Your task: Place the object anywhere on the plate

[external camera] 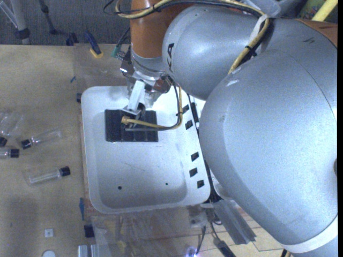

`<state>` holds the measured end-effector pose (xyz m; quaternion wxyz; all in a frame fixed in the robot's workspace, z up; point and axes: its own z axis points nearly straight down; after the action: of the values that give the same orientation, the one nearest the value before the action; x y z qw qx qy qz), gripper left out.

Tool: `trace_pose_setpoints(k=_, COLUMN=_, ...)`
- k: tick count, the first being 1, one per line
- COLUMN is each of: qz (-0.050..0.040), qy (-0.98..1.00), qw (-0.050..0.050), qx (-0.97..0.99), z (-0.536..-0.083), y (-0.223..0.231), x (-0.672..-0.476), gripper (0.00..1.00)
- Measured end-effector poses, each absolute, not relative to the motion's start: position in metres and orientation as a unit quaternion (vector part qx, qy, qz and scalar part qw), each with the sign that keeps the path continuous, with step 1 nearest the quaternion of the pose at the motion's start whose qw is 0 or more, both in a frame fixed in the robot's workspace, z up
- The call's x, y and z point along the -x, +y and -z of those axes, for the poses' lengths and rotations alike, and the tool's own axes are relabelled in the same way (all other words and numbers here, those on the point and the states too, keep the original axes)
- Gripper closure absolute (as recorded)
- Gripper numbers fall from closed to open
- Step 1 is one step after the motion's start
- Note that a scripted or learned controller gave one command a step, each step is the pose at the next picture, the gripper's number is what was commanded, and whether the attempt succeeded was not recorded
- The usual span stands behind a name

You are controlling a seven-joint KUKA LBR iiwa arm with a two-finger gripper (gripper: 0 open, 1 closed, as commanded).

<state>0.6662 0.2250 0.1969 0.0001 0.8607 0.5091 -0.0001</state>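
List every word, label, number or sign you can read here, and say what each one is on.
"KA": dark letters running sideways on the grey arm casing beside the orange band, partly cut off by the curve.
Black marks on the white bin right wall: plain squares, no text.
Nothing legible on the black plate.

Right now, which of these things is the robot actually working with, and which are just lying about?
Part of the job:
- gripper
- dark flat plate in the white bin

Just lying about:
- clear vials with black caps on the bench
- blue clip
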Motion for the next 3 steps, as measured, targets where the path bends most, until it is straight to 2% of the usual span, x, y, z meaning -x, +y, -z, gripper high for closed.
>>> trace_pose_setpoints(k=1, qz=-0.0013, qy=0.235, qw=0.000, qx=-0.972, z=-0.275, y=0.224, x=-0.665, gripper=1.00)
trace_pose_setpoints(k=2, qz=-0.0015, qy=0.105, qw=0.000, qx=-0.994, z=-0.386, y=0.224, x=-0.593, gripper=1.00)
trace_pose_setpoints(k=3, qz=-0.0016, qy=0.185, qw=0.001, qx=-0.983, z=-0.434, y=0.224, x=-0.534, gripper=1.00)
